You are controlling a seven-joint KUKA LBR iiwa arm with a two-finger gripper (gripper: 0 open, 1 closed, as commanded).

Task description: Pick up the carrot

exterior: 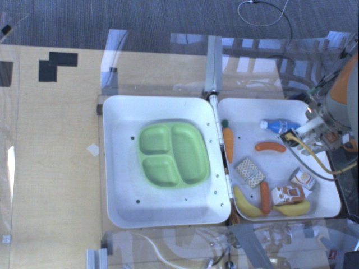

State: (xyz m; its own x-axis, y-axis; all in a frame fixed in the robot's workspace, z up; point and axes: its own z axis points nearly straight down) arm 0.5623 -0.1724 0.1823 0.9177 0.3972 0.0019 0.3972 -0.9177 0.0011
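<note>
The carrot (228, 142), orange with a small green top, lies lengthwise along the left wall of the right bin (334, 204). Its green end points to the back. My gripper (324, 132) hangs over the right bin's far right side, well to the right of the carrot and apart from it. Between them lie a blue bottle (279, 126) and a red sausage (270, 147). Nothing shows in the gripper's grasp.
In the right bin's front half are a patterned packet (250, 172), two bananas (247, 202), an orange-red sausage (264, 197), a toy truck (288, 195) and a small carton (303, 179). The left bin (115, 150) holds a green divided plate (173, 154).
</note>
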